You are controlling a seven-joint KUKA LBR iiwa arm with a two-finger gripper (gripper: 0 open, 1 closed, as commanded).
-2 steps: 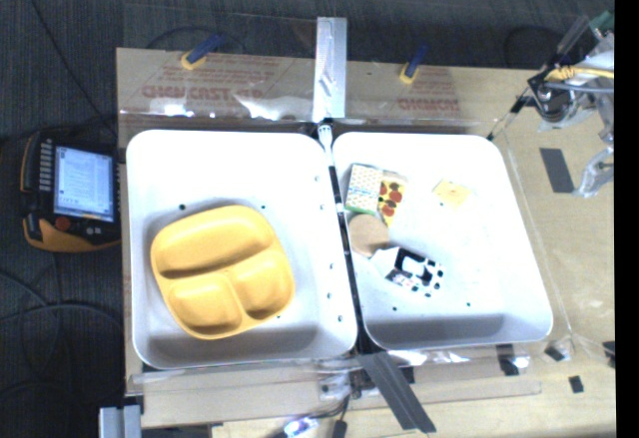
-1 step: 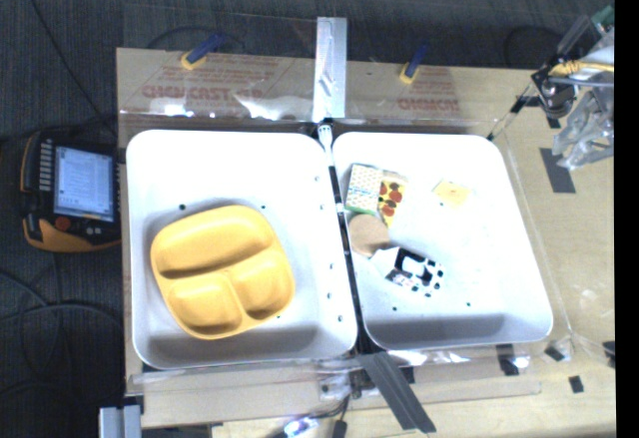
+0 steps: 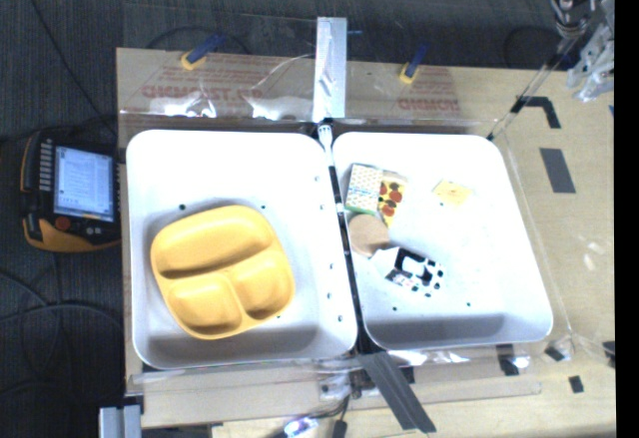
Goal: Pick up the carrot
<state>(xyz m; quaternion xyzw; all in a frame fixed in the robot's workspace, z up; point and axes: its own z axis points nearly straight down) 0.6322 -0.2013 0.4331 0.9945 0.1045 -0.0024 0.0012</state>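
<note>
In the right bin [image 3: 519, 226], near its left wall, a small patterned box [image 3: 362, 188] lies with an orange-red piece [image 3: 391, 195] against its right side. That piece may be the carrot; it is too small to tell. A tan lump [image 3: 365, 232] sits just below the box. My gripper [image 3: 587, 22] is a pale metallic shape at the far top right, well outside the bins and far from these objects.
A yellow divided plate [image 3: 222, 269] fills much of the left bin [image 3: 150, 167]. The right bin also holds a small yellow square [image 3: 452, 192] and a black-and-white object [image 3: 414, 271]. A handheld pendant [image 3: 70, 189] lies left of the bench.
</note>
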